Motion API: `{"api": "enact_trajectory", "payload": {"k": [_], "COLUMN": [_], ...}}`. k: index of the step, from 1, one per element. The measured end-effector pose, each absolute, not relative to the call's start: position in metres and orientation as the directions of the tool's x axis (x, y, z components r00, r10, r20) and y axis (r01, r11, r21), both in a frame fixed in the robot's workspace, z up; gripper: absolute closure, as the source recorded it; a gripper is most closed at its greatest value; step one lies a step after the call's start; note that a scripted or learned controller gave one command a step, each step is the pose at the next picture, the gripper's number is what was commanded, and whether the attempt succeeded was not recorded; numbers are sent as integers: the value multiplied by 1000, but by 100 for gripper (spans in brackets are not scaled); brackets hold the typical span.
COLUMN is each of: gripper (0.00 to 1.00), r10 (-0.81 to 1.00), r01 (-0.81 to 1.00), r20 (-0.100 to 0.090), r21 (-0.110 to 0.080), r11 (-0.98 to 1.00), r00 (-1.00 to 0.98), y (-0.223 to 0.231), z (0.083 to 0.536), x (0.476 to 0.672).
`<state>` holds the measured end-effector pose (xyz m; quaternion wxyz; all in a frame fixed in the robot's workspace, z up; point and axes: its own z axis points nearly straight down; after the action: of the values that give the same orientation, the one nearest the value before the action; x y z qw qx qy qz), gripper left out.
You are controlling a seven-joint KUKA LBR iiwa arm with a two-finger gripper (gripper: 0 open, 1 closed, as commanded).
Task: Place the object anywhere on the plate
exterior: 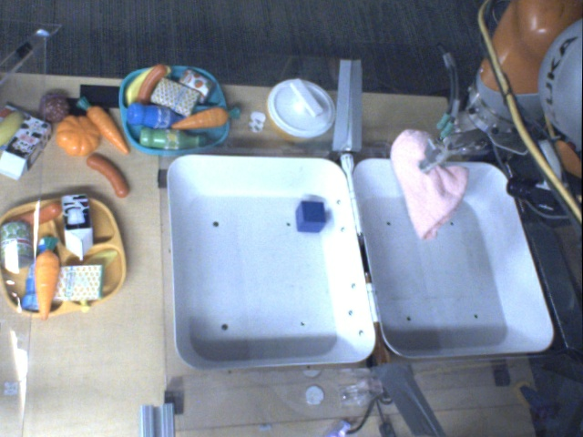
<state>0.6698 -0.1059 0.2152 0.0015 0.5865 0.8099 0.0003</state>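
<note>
Gripping pink cloth (428,194) — jaws pinched.

Toy food fills a blue bowl (175,107) (a yellow tray (62,255) too).

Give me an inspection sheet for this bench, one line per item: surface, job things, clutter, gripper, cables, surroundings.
Surface: wooden bench bearing a left white bin and a right white bin side by side.
Job's things: pink cloth hanging over the right bin's far end; blue cube in the left bin; no plate in either bin.
Clutter: blue bowl of toy food, yellow tray of toy food, loose toy pumpkin, white lidded container.
Gripper: gripper at the cloth's top edge, pinching it.
Cables: yellow-and-black cables along the arm.
Surroundings: dark floor beyond the bench.
</note>
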Motion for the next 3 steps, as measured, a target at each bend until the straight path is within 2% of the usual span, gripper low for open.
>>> {"api": "enact_trajectory", "payload": {"k": [1, 2, 3], "gripper": [100, 100, 100], "r10": [948, 746, 426], "r01": [948, 746, 426], "r20": [-3, -2, -5], "r21": [3, 3, 4], "r11": [319, 666, 905], "r00": [-319, -666, -905], "y": [-104, -62, -13], "z": [225, 228, 238], "x": [671, 661, 644]}}
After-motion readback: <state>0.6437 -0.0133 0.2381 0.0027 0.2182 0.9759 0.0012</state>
